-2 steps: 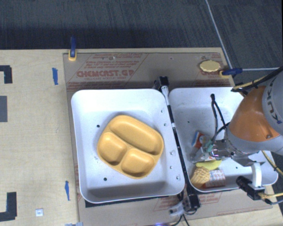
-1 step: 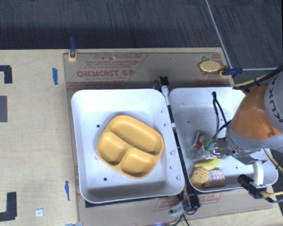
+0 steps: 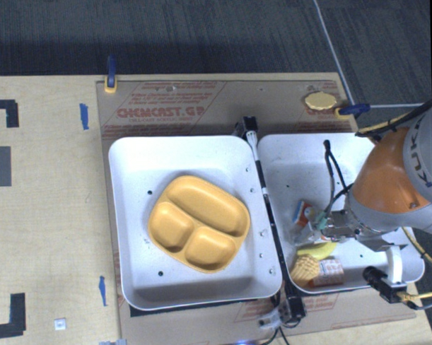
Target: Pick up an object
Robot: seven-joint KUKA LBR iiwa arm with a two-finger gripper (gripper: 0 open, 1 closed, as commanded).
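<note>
Gripper [image 3: 318,227] sits low in the right bin [image 3: 286,155], just above a small heap of objects near the front wall; we cannot tell from this view whether it is apart or together, because the wrist covers it. We see no object clearly held.

The things to pick lie in this heap: a yellow waffle-like piece [image 3: 304,268], a small packet with print [image 3: 330,270] touching it, a yellow piece [image 3: 319,250] just behind them, and a thin red and blue item [image 3: 301,213] beside the gripper. They are crowded together and close to the bin wall.

We judge that the arm is at the grasp step. To do it well, we should choose one object only, best the one with free sides, and come down straight over its middle. We should keep away from the wall, so that the tool does not hit the rim. A slow lift lets us check that the object really comes up.

In the left bin [image 3: 129,207] a large yellow tray with three compartments [image 3: 198,222] lies well apart.
</note>
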